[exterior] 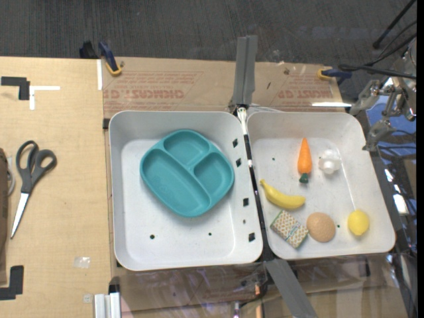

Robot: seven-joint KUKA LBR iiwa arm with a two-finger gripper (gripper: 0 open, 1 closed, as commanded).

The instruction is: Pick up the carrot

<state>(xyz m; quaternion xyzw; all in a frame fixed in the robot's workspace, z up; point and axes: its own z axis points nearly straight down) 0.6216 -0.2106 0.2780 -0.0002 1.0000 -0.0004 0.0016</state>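
Note:
The carrot (304, 155) lies in the right bin (278, 141), in its far middle part. It is orange and points away from the camera, with its small green end toward the near side. A white round object (328, 163) sits just to its right, close but apart. Nothing covers the carrot.
The right bin also holds a banana (283, 196), a patterned packet (289, 229), a brown egg-shaped item (321, 227) and a lemon (358, 222). A teal divided plate (187, 172) lies in the left bin (132, 234). Scissors (30, 171) rest on the bench at left. Metal hardware (387, 105) stands at the right.

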